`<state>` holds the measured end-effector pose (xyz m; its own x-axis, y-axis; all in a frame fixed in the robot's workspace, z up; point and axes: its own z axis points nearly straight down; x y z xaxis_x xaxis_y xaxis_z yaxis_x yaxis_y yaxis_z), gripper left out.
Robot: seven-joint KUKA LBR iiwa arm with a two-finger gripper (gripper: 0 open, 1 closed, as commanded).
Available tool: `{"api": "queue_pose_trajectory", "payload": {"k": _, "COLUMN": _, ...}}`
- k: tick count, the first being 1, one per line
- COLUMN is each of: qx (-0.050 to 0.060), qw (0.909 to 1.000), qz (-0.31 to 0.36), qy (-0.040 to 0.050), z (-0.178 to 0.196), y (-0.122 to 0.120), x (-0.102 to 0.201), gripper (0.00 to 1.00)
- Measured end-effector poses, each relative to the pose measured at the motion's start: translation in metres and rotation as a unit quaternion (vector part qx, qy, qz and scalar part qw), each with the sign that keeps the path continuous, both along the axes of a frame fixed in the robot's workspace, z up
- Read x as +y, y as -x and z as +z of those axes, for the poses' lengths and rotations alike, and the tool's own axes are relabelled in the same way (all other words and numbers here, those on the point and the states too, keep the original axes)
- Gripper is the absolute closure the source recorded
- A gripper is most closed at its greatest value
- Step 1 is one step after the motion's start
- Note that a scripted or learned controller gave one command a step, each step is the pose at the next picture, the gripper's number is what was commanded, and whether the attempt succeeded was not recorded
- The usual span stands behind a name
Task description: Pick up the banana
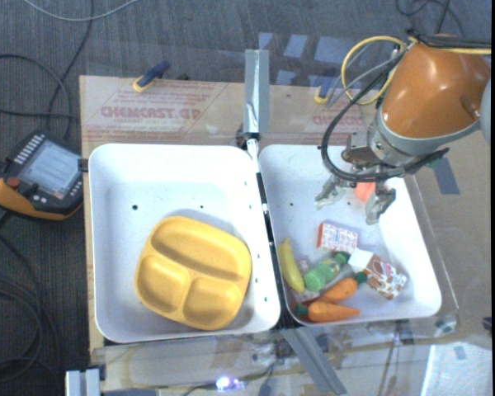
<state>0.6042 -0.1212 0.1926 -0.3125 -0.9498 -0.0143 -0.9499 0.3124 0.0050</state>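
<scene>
1. The banana [291, 266], a small, smooth yellow toy with a gentle curve, lay in the right bin [419, 254] against its left wall, near the front corner, its long axis running front to back.
2. Just beside it sat a glossy green bottle-like item [323, 273]. Two tapered orange carrots [333, 299] crowded its lower end, leaving its upper half the freest part to grasp.
3. The gripper [355, 199] hung over the back of the same bin, well apart from the fruit, its fingers [378, 207] spread open with nothing between them.
4. A clean pick would likely call for travelling toward the left wall, turning the fingers to close across the banana's narrow width, and descending on the upper half; the wall on one side left little room, and a slick curved skin could slip.
5. Elsewhere in that bin lay a red-and-white printed packet [337, 237] and a crinkled patterned pouch [387, 277].
6. The left bin [115, 180] held a matt yellow compartment tray [195, 271] with rounded corners.
</scene>
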Motion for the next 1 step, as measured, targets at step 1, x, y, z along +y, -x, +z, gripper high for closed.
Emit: {"api": "queue_pose_trajectory", "payload": {"k": 1, "qx": 0.000, "qw": 0.9826, "qz": 0.186, "qy": 0.0038, "z": -0.0120, "y": 0.0277, "x": 0.0826, "gripper": 0.00}}
